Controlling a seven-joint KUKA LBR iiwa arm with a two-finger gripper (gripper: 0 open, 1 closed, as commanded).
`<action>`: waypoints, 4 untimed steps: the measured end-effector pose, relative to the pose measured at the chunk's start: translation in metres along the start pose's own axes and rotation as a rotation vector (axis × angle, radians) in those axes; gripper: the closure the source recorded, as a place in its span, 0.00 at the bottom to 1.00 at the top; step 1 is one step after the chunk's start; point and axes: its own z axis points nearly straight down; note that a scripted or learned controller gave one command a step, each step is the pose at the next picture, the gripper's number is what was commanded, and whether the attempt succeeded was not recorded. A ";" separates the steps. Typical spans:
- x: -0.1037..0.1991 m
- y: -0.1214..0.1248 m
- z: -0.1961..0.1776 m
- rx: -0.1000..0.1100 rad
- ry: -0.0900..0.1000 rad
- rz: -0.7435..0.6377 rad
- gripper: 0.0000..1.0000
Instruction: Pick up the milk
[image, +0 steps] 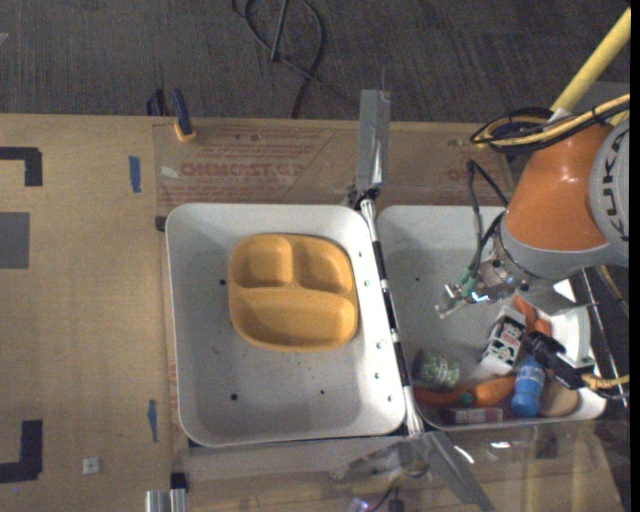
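**Arm poised over the right bin, milk low in the clutter**

Here, at nine o'clock, the left bin (190, 330) sits on the wooden surface (80, 300) and holds a yellow divided plate (293, 291) lying flat toward its twelve o'clock side. A blue clamp (181, 112) grips the surface's far edge at about eleven o'clock from that bin.

Moving toward three o'clock, the right bin (420, 260) touches the left one along a shared rim. Its contents crowd the five o'clock corner: a green item (436, 369), an orange carrot-like piece (492, 390), a blue bottle (527, 388), and the milk (503, 341), a small white carton with dark print, tilted, just at twelve o'clock of the bottle.

The gripper (468, 293) hangs over the bin's middle, at about ten o'clock from the milk and near it but apart. Its jaws appear spread, with nothing between them. Behind it, at two o'clock, rises the arm's orange band (555, 190).
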 end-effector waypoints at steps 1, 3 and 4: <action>0.000 0.000 0.000 0.000 0.000 0.000 0.00; -0.063 -0.049 0.089 -0.004 0.001 0.127 1.00; -0.124 0.069 0.022 -0.002 -0.003 0.082 1.00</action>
